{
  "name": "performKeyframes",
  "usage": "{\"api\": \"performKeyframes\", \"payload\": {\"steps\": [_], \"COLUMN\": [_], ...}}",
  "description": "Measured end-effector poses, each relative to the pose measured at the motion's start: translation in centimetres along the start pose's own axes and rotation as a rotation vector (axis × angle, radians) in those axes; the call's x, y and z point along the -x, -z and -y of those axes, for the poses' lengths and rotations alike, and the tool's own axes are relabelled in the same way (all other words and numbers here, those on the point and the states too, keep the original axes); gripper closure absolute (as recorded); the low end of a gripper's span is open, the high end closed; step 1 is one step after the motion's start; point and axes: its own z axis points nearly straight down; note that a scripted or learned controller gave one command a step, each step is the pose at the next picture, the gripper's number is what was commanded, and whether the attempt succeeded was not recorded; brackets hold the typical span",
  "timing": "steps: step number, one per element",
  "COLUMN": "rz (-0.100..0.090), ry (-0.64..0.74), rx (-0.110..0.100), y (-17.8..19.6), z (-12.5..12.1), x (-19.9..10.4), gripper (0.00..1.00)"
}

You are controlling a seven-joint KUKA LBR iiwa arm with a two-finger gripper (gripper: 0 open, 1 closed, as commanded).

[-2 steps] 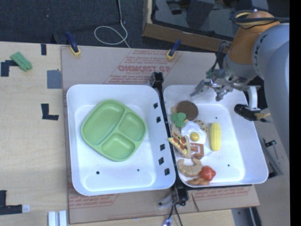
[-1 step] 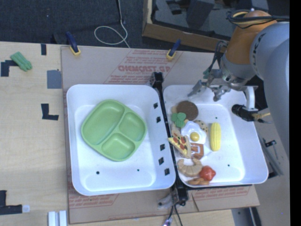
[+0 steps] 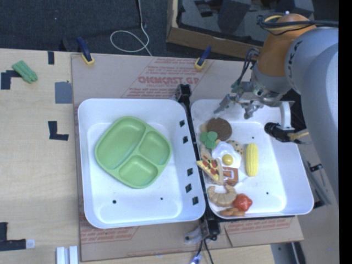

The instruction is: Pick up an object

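The gripper (image 3: pixel 237 104) hangs over the far edge of the right bin (image 3: pixel 275 194), its 2 fingers spread apart and gripping nothing. That spot likely serves as a staging point above the toy food. The brown patty (image 3: pixel 219 127) lies just near-left of the fingers. The fried egg (image 3: pixel 227 159), pizza slice (image 3: pixel 210 168) and tomato (image 3: pixel 242 202) crowd along the bin's left wall. The corn cob (image 3: pixel 251 159) lies apart, with bare white floor to its right, giving the most room for a descent. The left bin (image 3: pixel 91 202) bears 1 green divided plate (image 3: pixel 133 151).
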Motion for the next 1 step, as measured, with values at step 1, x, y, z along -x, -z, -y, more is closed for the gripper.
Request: {"api": "performKeyframes", "payload": {"steps": [1], "rz": [-0.003], "ry": [0.005], "rx": [0.001], "y": [4.27], "z": [3.67], "x": [-8.04], "gripper": [0.0]}}
